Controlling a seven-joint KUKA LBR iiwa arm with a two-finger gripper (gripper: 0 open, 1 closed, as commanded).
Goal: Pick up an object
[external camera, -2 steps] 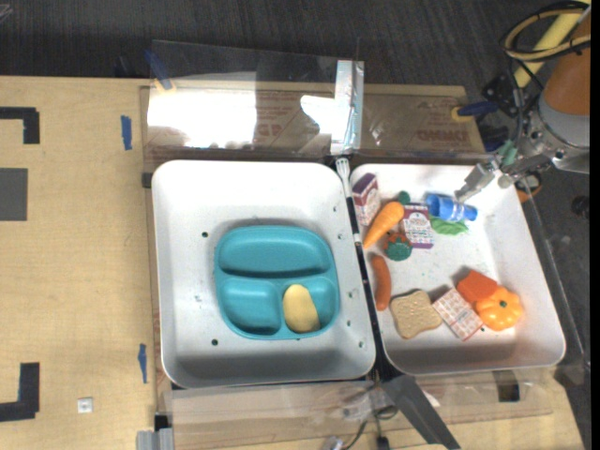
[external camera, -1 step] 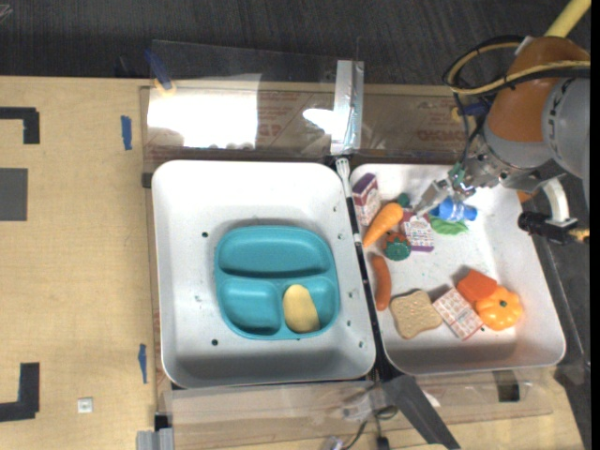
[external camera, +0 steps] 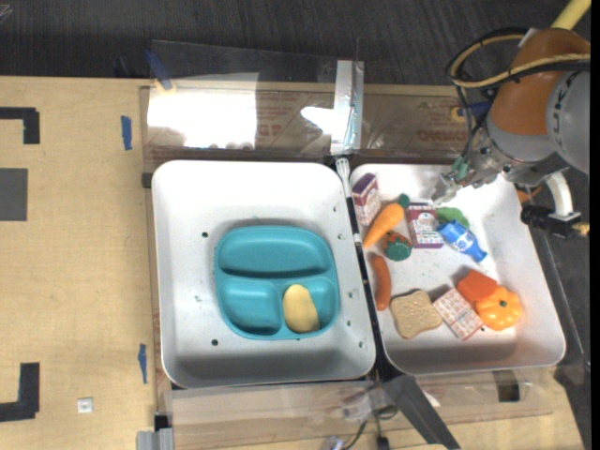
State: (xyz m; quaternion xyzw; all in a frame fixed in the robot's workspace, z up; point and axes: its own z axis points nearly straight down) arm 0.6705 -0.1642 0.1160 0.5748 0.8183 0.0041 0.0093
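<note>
The right bin (external camera: 539, 345) holds several toy foods. Among them are a small carton (external camera: 364, 198), a carrot (external camera: 384, 223), a maroon box (external camera: 425, 228) and a blue bottle (external camera: 463, 240). Further forward lie a red sausage (external camera: 382, 281), a bread slice (external camera: 415, 314), a pink wafer pack (external camera: 457, 313) and an orange pepper (external camera: 492, 300). My gripper (external camera: 444, 188) hangs over the bin's back part, just above the maroon box and the blue bottle. Nothing is seen held in it.
The left bin (external camera: 178, 251) carries a teal divided plate (external camera: 272, 275) with a yellow potato (external camera: 300, 307) in its front right compartment. A clear plastic sheet (external camera: 253, 111) lies behind the bins. The arm's grey body and orange band (external camera: 530, 101) overhang the right bin's back right corner.
</note>
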